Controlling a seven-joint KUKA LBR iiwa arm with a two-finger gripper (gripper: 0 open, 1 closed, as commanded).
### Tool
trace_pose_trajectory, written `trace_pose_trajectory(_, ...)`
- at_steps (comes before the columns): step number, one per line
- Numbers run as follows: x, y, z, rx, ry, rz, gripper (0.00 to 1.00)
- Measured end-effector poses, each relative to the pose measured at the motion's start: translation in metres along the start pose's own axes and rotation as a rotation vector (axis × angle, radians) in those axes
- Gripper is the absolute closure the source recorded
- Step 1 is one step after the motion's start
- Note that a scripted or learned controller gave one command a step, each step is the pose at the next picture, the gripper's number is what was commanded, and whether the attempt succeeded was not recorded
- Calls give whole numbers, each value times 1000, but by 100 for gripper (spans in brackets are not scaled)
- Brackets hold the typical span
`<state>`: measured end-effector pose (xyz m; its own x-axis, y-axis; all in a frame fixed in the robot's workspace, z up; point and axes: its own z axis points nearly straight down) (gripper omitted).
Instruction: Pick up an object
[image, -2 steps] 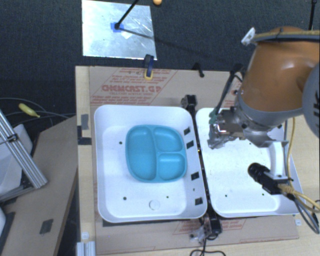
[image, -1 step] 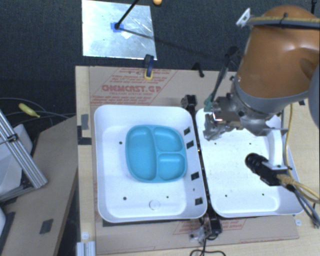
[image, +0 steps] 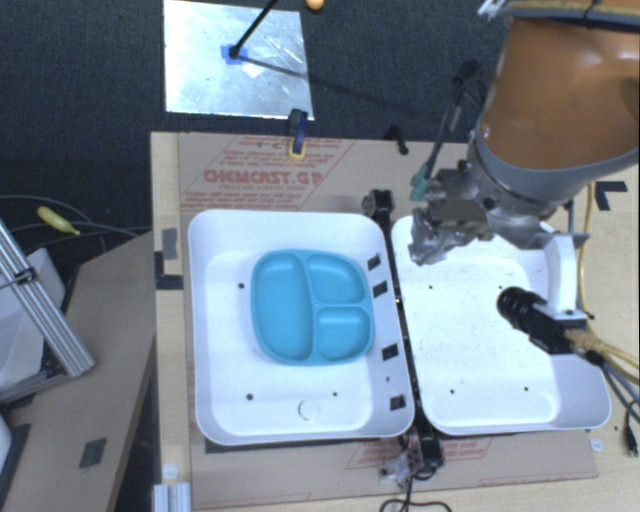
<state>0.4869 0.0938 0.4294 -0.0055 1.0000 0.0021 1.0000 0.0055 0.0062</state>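
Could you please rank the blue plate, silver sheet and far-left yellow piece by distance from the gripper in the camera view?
1. Blue plate, in the left bin, left of the gripper.
2. Silver sheet, at the top, upper left.
3. Yellow piece, at the far left.

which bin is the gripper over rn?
The bin on the view's right: the gripper sits above its far left corner. The other bin, on the left, holds a blue divided plate.
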Motion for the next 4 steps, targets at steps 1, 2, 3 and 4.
trace_pose_trajectory(1, 71, 9, -35, 0, 2, -5, 100)
trace_pose_trajectory(2, 67, 9, -45, 1, 0, -4, 100)
trace_pose_trajectory(3, 67, 10, -56, -2, 2, -10, 100)
trace_pose_trajectory(4, 67, 10, -67, -4, 3, -16, 100)
